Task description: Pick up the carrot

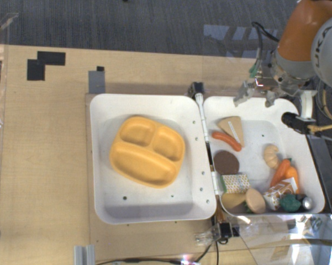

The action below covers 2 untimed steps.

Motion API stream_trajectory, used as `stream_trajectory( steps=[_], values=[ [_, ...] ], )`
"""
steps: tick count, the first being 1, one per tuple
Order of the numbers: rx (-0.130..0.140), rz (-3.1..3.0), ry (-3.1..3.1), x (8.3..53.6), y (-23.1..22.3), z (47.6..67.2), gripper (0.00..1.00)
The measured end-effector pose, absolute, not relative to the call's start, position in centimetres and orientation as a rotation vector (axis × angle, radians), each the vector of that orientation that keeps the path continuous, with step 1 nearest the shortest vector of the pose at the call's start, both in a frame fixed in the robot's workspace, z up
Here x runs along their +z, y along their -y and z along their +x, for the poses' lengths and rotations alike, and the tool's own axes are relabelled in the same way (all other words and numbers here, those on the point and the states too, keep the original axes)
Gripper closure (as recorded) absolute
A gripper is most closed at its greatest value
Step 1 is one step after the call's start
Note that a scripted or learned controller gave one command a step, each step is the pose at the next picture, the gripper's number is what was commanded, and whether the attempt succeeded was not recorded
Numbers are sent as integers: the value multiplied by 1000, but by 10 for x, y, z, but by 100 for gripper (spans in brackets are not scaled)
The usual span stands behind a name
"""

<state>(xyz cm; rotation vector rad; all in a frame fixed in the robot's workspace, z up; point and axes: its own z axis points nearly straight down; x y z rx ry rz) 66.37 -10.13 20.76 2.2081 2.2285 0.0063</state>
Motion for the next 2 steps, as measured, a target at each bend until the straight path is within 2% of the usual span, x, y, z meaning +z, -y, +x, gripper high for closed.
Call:
stream_trajectory(
  steps=[1, 2],
  values=[
    [-4, 2043, -2384, 133, 151, 585, 0],
    [2, 1711, -2623, 169, 195, 536, 0]
  ],
)
